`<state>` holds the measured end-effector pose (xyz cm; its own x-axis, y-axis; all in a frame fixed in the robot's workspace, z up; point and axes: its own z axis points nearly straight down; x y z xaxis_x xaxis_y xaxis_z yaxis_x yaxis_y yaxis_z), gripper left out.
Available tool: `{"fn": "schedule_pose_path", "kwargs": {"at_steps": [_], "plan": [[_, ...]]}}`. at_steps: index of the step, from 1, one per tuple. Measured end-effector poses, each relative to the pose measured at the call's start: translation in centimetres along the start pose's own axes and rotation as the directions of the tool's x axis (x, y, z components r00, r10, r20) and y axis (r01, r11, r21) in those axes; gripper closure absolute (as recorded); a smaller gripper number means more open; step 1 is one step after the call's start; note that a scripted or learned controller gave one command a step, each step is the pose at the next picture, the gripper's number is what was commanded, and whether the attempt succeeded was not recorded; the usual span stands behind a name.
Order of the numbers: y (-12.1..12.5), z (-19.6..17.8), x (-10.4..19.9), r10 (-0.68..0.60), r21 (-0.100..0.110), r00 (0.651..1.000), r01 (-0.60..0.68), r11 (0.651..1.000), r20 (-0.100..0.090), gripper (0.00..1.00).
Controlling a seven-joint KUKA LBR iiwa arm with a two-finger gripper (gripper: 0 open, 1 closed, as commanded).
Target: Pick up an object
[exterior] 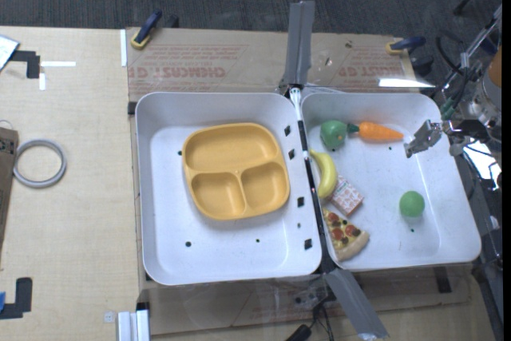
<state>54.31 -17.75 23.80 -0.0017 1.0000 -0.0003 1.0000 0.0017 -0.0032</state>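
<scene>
The right bin [447, 243] holds an orange carrot [378, 132] with a green leafy top [334, 133] at the back. A yellow banana [324, 172] lies along its left wall, with a small pink block [346, 196] and a pizza slice [348, 235] in front of it. A green ball [412, 204] rests toward the right. My gripper [421, 139] hangs over the bin's back right part, just right of the carrot's tip and above the ball, with nothing seen in it.
A yellow three-part plate [235, 180] lies in the left bin [160, 251]. A grey divider bar [300, 36] runs between the bins. A tape roll [37, 164] sits on the bench at the left. Blue clamps [146, 28] hold cardboard behind the bins.
</scene>
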Motion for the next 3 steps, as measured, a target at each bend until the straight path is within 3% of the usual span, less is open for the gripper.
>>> {"fn": "schedule_pose_path", "kwargs": {"at_steps": [1,2,3], "plan": [[6.7,10.0,1.1,0.067,-0.001,0.998,-0.067,0.998,0.0,0.0],[11.6,8.5,2.1,-0.056,-0.005,0.998,0.056,0.998,0.002,0.0],[9.9,13.9,1.1,-0.11,-0.015,0.994,0.11,0.994,0.007,0.0]]}}
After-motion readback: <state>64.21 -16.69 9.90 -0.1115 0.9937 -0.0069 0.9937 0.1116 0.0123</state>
